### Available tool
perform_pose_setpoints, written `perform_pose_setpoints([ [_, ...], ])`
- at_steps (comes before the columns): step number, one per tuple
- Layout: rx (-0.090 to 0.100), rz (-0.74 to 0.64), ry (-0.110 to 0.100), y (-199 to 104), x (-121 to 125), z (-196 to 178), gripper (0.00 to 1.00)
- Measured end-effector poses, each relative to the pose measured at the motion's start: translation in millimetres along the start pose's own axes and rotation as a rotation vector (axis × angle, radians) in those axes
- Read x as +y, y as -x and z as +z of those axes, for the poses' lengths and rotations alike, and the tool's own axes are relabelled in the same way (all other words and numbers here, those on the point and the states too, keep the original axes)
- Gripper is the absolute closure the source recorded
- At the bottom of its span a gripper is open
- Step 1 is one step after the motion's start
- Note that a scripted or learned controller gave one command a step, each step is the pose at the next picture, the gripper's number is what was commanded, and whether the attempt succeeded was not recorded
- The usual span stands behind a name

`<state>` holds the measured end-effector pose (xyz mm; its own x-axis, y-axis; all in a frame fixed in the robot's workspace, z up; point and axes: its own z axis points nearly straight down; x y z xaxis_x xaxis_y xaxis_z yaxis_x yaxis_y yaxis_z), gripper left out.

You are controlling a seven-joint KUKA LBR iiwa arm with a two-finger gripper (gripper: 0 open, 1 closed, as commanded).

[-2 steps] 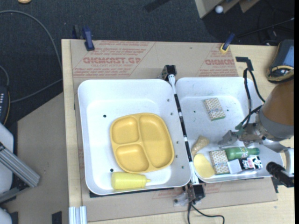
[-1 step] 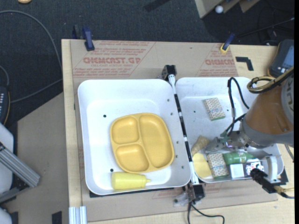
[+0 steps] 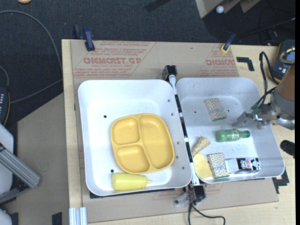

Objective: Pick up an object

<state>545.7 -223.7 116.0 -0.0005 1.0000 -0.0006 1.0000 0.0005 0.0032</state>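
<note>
In the right bin (image 3: 265, 97) lie a green bottle (image 3: 231, 135) on its side, a small patterned box (image 3: 214, 108), a tan speckled piece (image 3: 200, 145), a yellow piece (image 3: 202, 167), a second patterned box (image 3: 218, 165) and a black-and-white carton (image 3: 243, 165). My gripper (image 3: 247, 118) reaches in from the right and hovers just behind the green bottle's cap end, right of the small patterned box. I see nothing held in it.
The left bin (image 3: 93, 102) holds a yellow divided plate (image 3: 141, 142) and a yellow squeeze bottle (image 3: 130, 182) at its front edge. A black clamp (image 3: 169, 71) sits where the bins meet at the back. Cables run at the right edge.
</note>
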Motion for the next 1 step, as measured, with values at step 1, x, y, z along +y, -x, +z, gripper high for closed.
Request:
perform_pose_setpoints([
  [1,0.002,-0.001,-0.005,-87.0,11.6,28.0,0.00],
])
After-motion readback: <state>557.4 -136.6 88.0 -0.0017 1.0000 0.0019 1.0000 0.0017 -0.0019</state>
